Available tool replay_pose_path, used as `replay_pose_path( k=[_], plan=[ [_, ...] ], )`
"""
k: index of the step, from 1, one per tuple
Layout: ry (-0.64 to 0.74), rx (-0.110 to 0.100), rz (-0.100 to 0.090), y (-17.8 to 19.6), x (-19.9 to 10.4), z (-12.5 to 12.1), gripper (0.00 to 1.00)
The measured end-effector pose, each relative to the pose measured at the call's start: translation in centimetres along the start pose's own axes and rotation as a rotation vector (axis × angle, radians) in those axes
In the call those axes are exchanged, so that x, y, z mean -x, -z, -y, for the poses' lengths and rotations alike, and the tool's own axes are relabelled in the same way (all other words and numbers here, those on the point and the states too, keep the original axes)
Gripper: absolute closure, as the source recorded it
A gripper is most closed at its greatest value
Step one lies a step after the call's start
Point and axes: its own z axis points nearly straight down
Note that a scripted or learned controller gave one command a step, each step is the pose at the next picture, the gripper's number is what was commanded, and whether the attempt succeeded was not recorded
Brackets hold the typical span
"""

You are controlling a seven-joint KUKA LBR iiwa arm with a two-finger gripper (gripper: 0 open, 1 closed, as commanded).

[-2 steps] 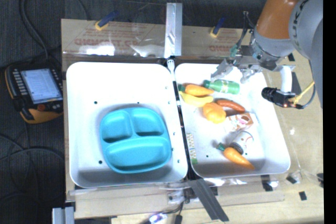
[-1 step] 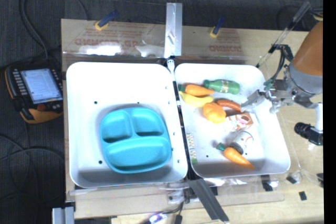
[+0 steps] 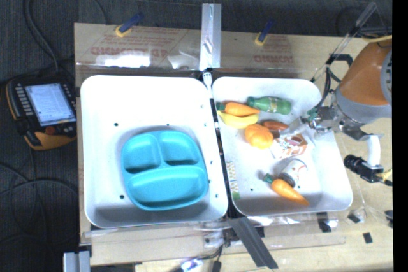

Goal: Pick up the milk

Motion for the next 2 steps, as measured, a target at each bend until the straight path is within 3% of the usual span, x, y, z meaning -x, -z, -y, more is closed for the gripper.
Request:
replay_pose_path(
  k=[1,2],
  plan=[
    [0.077,0.019,0.016,-1.0,-1.1,0.6,0.00],
    [0.129,0.033,0.005,-1.1,0.1,2.7,0.00]
  ],
)
